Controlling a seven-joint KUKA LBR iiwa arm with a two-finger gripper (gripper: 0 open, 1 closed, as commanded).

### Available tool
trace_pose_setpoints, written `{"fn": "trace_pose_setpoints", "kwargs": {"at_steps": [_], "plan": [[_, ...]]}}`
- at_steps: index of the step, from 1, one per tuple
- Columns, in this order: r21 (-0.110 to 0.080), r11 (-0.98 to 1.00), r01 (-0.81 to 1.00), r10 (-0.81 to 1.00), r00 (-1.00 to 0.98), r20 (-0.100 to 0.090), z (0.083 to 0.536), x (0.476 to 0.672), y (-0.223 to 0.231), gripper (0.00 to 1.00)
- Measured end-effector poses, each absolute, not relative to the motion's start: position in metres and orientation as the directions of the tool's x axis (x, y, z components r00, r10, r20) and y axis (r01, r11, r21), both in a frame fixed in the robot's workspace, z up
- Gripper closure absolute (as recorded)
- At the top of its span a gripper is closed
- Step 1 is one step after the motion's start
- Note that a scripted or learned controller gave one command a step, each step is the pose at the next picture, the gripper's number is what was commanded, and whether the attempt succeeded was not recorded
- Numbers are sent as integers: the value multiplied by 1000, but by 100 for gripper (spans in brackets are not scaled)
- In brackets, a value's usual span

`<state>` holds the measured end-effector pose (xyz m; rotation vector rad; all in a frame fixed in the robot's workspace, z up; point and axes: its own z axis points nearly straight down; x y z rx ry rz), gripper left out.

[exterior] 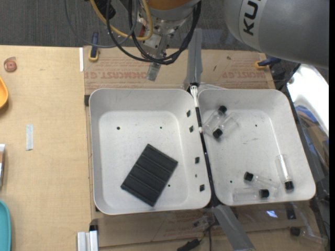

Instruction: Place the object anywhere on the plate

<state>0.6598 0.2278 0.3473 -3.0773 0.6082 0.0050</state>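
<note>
Two white bins sit side by side on the counter (47, 98). The left bin (104, 101) holds one black ribbed plate (150, 174). The right bin (280, 106) holds five clear black-capped vials (219, 124). The tool (153, 72) hangs above the left bin's far edge.

Bright, even overhead light, sharp focus, soft shadows, glare at right edge.

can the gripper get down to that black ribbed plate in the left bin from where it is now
Probably yes. The gripper hangs above the far rim of the left bin, and the black plate lies flat and alone on its floor, uncovered.
</note>
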Motion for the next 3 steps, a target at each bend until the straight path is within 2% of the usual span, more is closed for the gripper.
{"fn": "trace_pose_setpoints", "kwargs": {"at_steps": [2,3], "plan": [[-10,-918,-397,-396,918,-14,362,662,224,100],[-1,-967,-255,-255,967,-5,313,607,171,100]]}}
